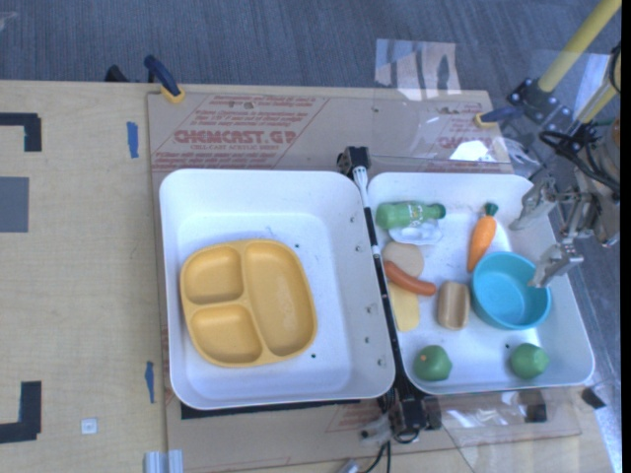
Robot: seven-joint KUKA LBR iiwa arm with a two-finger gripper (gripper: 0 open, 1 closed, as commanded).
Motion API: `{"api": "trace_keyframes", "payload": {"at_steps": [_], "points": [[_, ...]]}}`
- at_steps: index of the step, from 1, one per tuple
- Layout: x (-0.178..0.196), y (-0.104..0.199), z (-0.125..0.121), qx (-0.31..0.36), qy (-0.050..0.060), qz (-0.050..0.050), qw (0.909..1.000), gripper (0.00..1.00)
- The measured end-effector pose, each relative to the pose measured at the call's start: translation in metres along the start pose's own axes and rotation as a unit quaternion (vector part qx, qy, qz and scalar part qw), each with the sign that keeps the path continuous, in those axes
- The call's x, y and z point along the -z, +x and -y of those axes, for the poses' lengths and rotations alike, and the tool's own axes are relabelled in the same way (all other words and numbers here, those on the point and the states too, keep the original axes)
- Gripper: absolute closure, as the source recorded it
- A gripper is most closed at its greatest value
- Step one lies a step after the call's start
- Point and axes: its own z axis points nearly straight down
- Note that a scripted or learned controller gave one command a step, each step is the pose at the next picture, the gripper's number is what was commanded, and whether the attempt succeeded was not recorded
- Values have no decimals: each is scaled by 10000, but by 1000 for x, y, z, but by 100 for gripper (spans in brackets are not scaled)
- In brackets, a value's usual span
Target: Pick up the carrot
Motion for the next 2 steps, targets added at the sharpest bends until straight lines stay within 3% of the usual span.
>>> {"api": "trace_keyframes", "payload": {"at_steps": [1,2], "points": [[-169,-26,38,112,13,40,9999,0],[-183,-88,55,-1567,-1,-12,9877,0]]}}
